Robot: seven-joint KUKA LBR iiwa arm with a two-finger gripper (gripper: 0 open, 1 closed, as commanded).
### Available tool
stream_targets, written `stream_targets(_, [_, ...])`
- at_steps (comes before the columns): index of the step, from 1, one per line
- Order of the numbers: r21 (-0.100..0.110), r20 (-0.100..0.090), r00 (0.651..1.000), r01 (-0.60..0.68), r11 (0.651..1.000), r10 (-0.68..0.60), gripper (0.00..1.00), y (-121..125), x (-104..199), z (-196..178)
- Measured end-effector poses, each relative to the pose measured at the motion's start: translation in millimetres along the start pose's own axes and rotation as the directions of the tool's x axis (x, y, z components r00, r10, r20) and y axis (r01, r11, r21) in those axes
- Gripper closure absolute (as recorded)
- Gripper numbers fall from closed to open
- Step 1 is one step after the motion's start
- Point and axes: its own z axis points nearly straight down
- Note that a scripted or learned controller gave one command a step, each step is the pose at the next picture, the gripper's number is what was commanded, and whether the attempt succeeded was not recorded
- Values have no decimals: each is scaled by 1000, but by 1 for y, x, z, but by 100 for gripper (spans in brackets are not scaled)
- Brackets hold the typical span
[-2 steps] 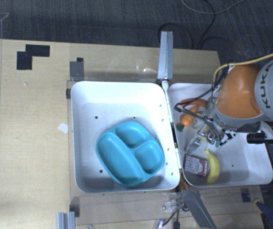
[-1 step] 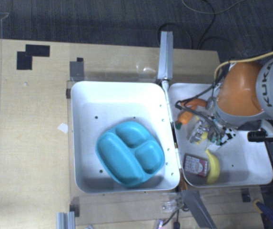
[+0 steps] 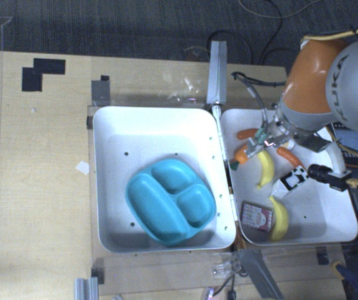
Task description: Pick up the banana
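Robotics lab test cell, not a home or shop. Evidence: industrial grey arm with an orange band, mounted over a plywood bench. Two shallow white bins sit side by side, separated by an aluminium rail. Black marker patches are stuck on the bench top. Loose cables trail over dark carpet behind. Toy-like props in the bins, e.g. a blue divided plate.
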Motion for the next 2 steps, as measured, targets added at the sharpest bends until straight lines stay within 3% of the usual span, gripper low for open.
stream_targets(1, [1, -2, 937, 350, 937, -350, 100, -84, 49, 0])
stream_targets(2, [-1, 0, 978, 209, 978, -209, 100, -58, 76, -78])
